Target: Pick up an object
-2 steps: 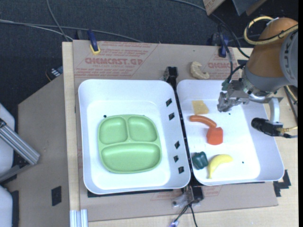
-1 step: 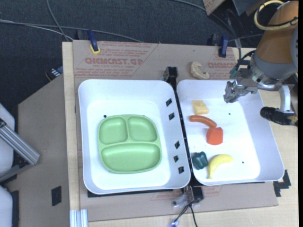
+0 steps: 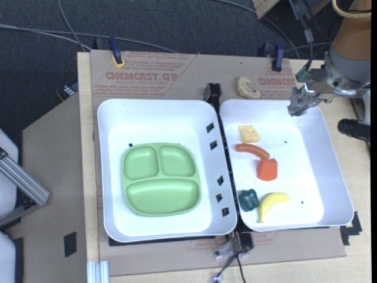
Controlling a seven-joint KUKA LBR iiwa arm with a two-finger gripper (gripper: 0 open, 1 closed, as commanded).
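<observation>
Well, my claw (image 3: 299,107) hangs over the far rim of the right bin (image 3: 330,175), near its back corner, and I cannot tell how it is set; nothing shows in it. My grey wrist and orange band rise behind it toward the right. Inside the right bin, toward the divider, lie the things I could take: a yellow wedge (image 3: 249,134) nearest my claw, then a red sausage (image 3: 252,150) just in front of it, and a red block (image 3: 267,169) touching the sausage's end. Further toward the bin's near edge sit a green pepper (image 3: 247,200) and a banana (image 3: 272,203) side by side. Beyond the right bin's far rim, on the cardboard, rests a tan piece (image 3: 248,88). Left of the right bin, the other bin (image 3: 112,134) holds a green tray (image 3: 161,178).
</observation>
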